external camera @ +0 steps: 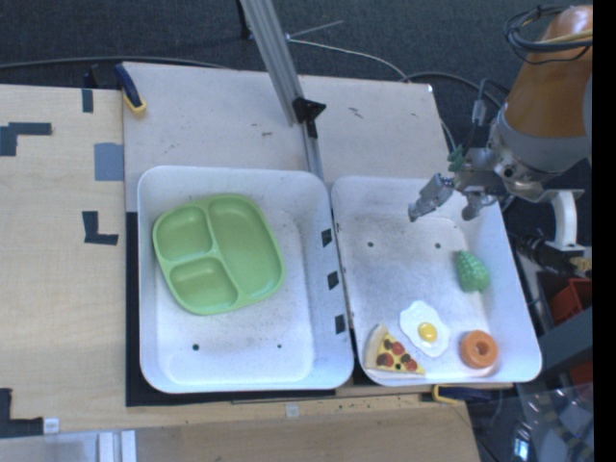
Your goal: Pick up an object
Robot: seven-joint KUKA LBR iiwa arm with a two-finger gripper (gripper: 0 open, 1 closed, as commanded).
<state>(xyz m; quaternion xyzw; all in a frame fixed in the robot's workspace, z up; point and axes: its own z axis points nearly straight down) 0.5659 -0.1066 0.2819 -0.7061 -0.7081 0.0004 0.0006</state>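
From the overhead camera, the gripper (445,200) hovers over the right bin's (385,258) upper area, fingers spread and holding nothing. The broccoli (472,270), fried egg (424,329), pizza slice (393,352) and doughnut (478,349) lie untouched; picking remains undone.

Left bin (164,354): white plastic, matt, speckled with dark scuffs. Right bin (385,277): same white plastic, more heavily scuffed. Divided plate (217,253): light green plastic, smooth, slight sheen. Broccoli piece (472,271): green, knobbly surface. Fried egg (424,329), pizza slice (392,352), doughnut (478,349): smooth, plastic-looking. Table (48,258): pale wood-grain top, matt. Slanted rail (274,46): grey metal. Arm (549,94): glossy orange band over grey casing.
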